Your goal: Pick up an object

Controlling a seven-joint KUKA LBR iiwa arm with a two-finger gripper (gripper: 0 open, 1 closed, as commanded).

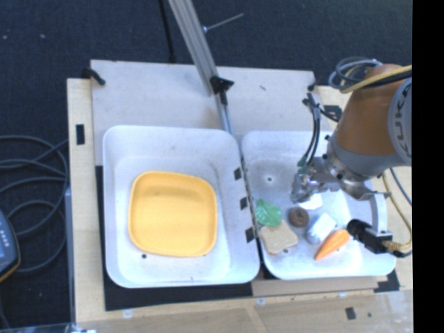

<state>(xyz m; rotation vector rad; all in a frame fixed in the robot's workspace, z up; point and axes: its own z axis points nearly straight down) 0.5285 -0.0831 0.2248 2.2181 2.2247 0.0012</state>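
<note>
**Objects clustered below the gripper in the right bin**

Objects for picking all lie in the right bin (277,151), gathered toward its near edge. A green piece (268,214) sits by the bin's left wall, a tan slab (279,238) lies just below it, and a small brown round piece (299,217) rests just to their right. Further right come a white block (320,225) and an orange carrot-shaped piece (333,243), touching or nearly so. The left bin (114,186) bears a yellow plate (172,214) and nothing the arm is close to.

The gripper (305,186) hangs low over the middle of the right bin, under the grey and orange arm (368,127). Whether it is open or closed cannot be told from this slanted view, and nothing can be seen held in it.

The relation that matters: the brown round piece lies just toward the near edge from the gripper, nearly under it, and the white block sits a little further to the right. The carrot-shaped piece is the most elongated; its long axis runs diagonally, tip toward the lower left, thick end toward the upper right, so a grasp would likely need to close across that line. The brown piece looks the nearest candidate, though its neighbours crowd it and a descent could nudge them.
</note>
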